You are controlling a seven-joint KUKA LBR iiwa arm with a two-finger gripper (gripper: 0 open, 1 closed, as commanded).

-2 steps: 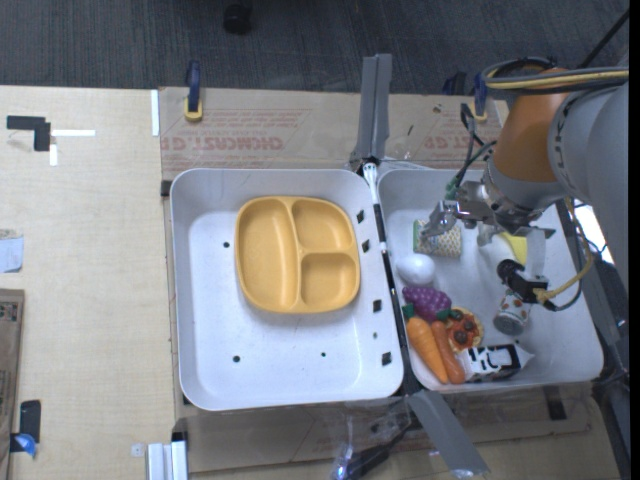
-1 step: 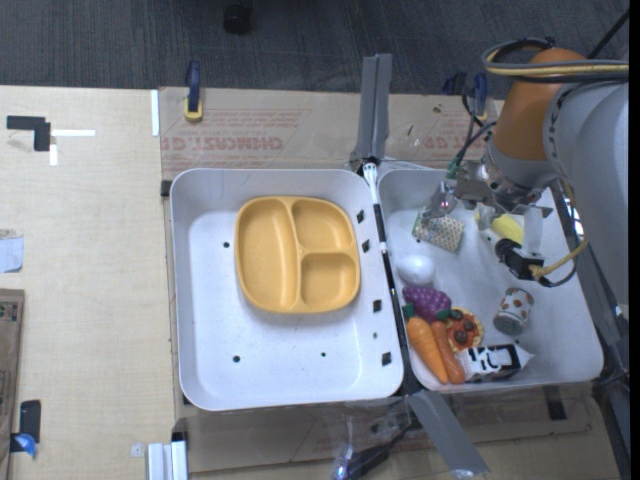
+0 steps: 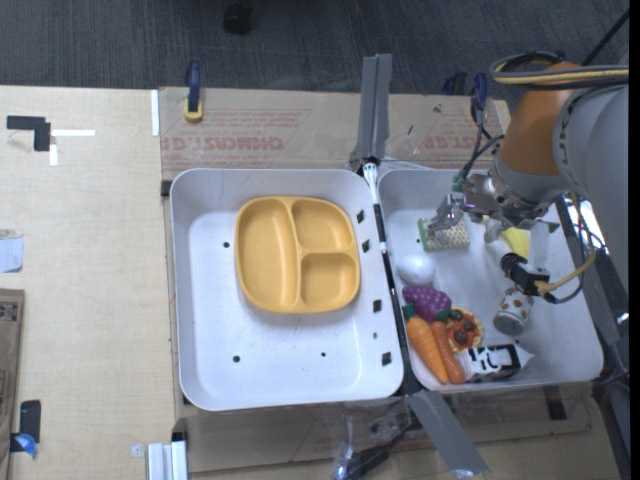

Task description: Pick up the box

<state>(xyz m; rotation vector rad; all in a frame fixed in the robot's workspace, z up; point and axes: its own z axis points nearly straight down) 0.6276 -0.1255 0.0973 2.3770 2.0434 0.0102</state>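
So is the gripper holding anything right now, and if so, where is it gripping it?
It cannot be told. The gripper sits right over a small speckled box in the right bin, but the view doesn't show the box between its fingers.

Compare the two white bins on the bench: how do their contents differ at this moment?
The left white bin holds one thing, a yellow divided plastic plate, lying flat near its middle. The right white bin holds several small things: an orange toy carrot, purple toy grapes and a white egg. Both bins are shallow, white and side by side.
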